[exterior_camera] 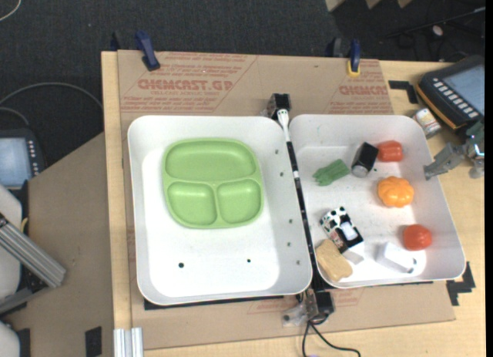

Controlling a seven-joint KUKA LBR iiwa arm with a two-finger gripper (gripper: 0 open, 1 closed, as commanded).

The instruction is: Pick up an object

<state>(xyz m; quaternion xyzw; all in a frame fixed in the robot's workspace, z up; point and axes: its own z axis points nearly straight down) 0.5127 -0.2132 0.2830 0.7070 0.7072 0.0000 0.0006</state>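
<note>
- While the pincer [445, 161] is waiting at the right bin [439, 193] rim, holding nothing, its opening cannot be told.
- Objects are lying crowded; the orange ball [395, 192] is risking to roll away when touched.

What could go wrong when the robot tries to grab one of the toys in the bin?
The black cylinder touches the red-orange piece, so the fingers might bump both and grip neither. The tan block sits tight in the right bin's corner, leaving little room for fingers. The gripper is at the bin's rim and might clip it going down.
</note>
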